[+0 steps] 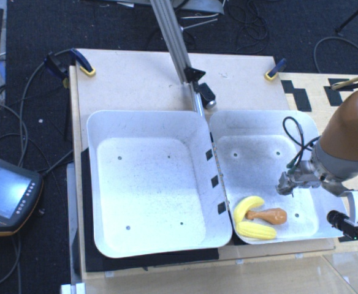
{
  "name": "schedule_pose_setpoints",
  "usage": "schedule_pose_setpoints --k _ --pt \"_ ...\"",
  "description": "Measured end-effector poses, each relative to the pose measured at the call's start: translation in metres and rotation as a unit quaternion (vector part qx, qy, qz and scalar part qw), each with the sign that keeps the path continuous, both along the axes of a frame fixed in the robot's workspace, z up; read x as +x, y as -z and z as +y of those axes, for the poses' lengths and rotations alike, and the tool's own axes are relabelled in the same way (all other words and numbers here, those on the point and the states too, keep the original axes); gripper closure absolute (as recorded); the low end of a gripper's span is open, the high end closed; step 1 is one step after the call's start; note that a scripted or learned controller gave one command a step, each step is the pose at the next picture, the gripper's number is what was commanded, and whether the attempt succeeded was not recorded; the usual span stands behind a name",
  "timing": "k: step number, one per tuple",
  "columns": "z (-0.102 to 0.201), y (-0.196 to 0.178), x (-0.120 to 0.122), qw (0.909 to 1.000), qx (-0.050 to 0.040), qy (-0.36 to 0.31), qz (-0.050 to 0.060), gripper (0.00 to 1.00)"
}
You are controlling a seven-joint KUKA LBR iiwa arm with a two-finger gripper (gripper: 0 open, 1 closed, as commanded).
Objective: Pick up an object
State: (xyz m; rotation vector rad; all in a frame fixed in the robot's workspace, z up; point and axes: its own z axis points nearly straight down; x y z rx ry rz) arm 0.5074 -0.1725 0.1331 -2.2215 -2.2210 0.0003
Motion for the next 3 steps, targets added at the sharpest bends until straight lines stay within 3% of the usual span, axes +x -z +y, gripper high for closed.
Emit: schedule_pose_setpoints --k 2,3 --pt "-0.002 -0.114 0.019 1.0000 -0.0006 0.000 -0.003 1.00" --pt "-0.002 -0.142 0.020 1.0000 -0.0003 0.000 -0.001 1.00"
